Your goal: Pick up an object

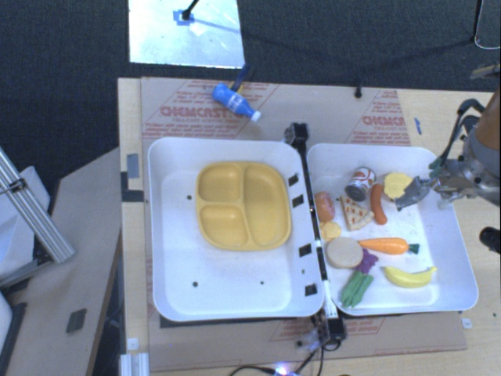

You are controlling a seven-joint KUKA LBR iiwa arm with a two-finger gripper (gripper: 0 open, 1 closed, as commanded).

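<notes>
**Arm poised over the right bin, nothing picked yet**

We judge this as the approach step: the arm (484, 143) reaches in over the right rim of the right bin (458, 245), and its gripper (413, 193) hangs above the bin's upper right part, just beside a yellow piece (398, 183). Nothing sits between the fingers, and we cannot tell how wide they stand. The next move, as we see it, calls for choosing one toy, lining up over it and coming down cleanly, since the pieces lie close together.

From largest to smallest, the bench (235, 104) carries the left bin (168, 233), which holds a yellow divided plate (241, 205) at its centre. The right bin holds the toys: a carrot (385, 246) near the middle, a banana (409, 275) toward the lower right corner, a green and purple vegetable (359, 282) at the lower left, a round tan piece (344, 252), a sausage (378, 203), a sandwich wedge (356, 213) and a small can (361, 181) near the upper edge.

A blue bottle (234, 100) lies on the bench beyond the left bin's far edge. Dark carpet (63, 53) surrounds the bench, with a pale panel (186, 22) on it.
</notes>
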